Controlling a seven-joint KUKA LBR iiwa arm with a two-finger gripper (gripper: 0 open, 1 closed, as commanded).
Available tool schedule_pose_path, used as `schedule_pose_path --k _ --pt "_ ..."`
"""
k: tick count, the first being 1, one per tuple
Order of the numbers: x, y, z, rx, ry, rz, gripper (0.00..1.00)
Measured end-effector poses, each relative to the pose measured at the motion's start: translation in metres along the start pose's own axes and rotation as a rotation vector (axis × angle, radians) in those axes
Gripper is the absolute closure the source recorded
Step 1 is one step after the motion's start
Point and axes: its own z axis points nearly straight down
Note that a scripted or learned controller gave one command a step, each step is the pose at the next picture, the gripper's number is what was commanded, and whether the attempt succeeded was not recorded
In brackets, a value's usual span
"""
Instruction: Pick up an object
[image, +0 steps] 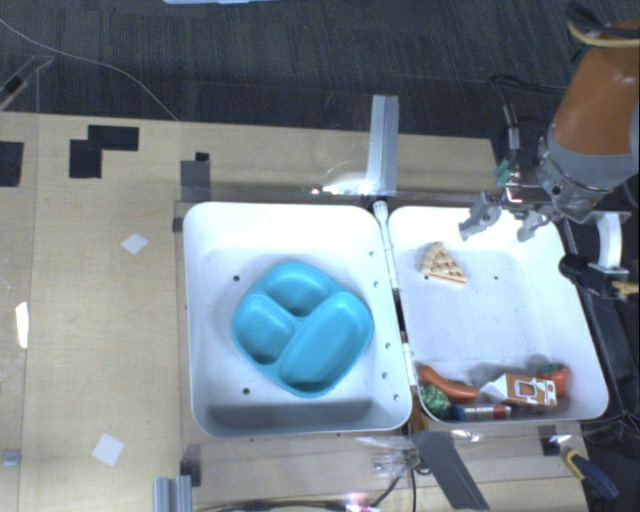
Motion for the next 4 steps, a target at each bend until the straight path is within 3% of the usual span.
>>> schedule_pose_path --k 1,2,3,4 --pt "-0.017 -0.085 0.119 0.000 0.000 -0.191 0.00" --pt "-0.026 0.061 0.119 -0.003 -0.001 -0.373 0.00" --pt "0.002 0.050 0.180 -0.005 -0.001 -0.346 0.00" --pt "0.002 0.053 0.166 -0.013 -0.003 -0.348 1.00"
